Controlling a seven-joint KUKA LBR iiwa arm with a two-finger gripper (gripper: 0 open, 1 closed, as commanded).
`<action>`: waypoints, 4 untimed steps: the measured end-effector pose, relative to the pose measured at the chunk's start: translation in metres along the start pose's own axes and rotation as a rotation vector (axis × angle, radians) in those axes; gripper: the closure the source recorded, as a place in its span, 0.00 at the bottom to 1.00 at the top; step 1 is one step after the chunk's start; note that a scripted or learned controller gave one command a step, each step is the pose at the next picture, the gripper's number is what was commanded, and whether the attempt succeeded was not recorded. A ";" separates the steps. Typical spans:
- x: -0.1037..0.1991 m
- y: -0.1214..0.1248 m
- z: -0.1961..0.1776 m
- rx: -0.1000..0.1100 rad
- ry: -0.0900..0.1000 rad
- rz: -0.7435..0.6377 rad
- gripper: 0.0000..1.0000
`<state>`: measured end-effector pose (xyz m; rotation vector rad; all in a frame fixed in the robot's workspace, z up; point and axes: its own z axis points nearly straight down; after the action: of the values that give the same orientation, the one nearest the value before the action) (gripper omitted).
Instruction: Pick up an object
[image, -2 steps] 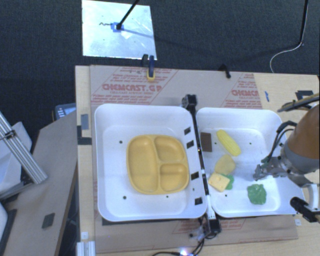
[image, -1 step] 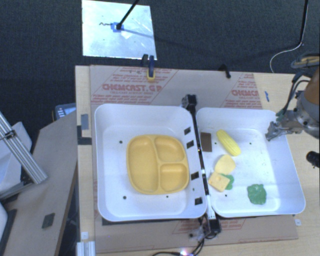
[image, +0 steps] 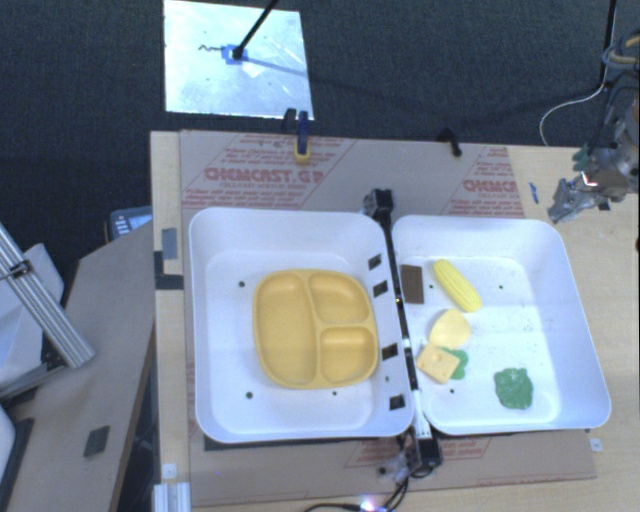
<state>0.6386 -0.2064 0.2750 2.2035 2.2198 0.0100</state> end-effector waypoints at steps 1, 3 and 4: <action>-0.001 0.013 -0.199 -0.007 -0.003 0.000 1.00; 0.050 -0.026 0.197 0.019 0.008 0.006 1.00; 0.050 0.034 0.059 -0.006 0.000 0.001 1.00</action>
<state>0.6735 -0.1566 0.2166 2.2010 2.2161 0.0169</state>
